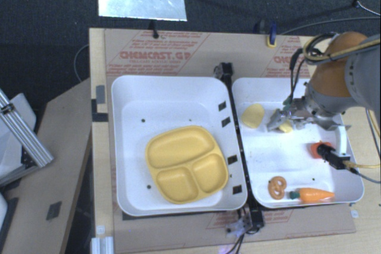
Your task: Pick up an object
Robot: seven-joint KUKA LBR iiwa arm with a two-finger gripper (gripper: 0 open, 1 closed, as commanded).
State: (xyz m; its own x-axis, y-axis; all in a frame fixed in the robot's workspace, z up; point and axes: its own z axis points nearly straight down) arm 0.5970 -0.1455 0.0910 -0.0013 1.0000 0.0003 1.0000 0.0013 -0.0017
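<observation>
Dark carpet surrounds your desk (119, 44). Your left bin (172, 89) holds a yellow tray (187, 162). In the right bin (262, 163), your gripper (284, 120) touches a small yellow piece (286, 127) near the far edge; grip cannot be told.

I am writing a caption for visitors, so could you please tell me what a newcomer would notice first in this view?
The eye lands first on the large yellow plastic tray with three compartments, lying alone in the left white bin. Next comes the grey arm's two-finger gripper, low in the right white bin beside a small pale yellow piece. Near that bin's front edge lie a brown pretzel and an orange carrot.
</observation>
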